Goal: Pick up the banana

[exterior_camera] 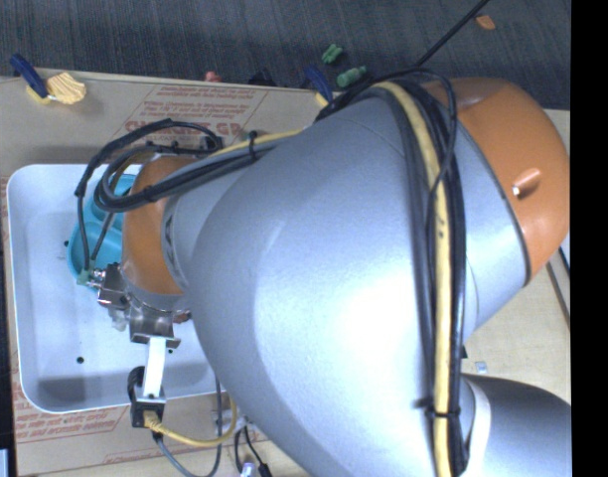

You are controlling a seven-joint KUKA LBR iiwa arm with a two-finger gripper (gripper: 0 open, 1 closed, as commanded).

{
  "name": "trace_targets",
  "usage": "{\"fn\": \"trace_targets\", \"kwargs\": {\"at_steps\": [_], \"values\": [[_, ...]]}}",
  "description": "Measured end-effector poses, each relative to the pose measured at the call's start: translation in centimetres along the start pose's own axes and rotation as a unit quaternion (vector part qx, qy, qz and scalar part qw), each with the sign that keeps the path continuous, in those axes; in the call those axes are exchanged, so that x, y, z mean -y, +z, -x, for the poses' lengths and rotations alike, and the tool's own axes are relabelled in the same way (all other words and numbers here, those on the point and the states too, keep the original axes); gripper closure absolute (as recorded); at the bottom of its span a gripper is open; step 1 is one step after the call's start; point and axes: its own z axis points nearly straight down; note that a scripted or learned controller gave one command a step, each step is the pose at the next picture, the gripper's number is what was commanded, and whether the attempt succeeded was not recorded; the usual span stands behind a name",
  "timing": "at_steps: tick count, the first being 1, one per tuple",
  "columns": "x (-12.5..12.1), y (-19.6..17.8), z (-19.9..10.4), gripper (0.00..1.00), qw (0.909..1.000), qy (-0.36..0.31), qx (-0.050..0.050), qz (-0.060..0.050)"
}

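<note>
My grey arm reaches from the right across most of the view and hides much of both bins. Its orange-banded wrist hangs over the left white bin, with black and yellow cables looped around it. The gripper points down into the middle of that bin, mostly covered by the wrist and its metal flange. A teal object lies at the gripper's left side, touching or very close to it; I cannot tell which.
The left bin sits on a cardboard sheet with red print. A small yellow piece lies at the sheet's far left corner. Green bits lie on the dark floor behind. A white bracket hangs below the wrist.
</note>
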Motion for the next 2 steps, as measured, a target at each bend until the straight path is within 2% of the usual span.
{"fn": "trace_targets", "kwargs": {"at_steps": [1, 2], "values": [[-0.96, -4.72, 6.45, 1.00, 1.0000, -0.005, -0.001, 0.003], [-0.90, -5.66, 6.36, 1.00, 1.0000, -0.008, -0.001, 0.001]]}}
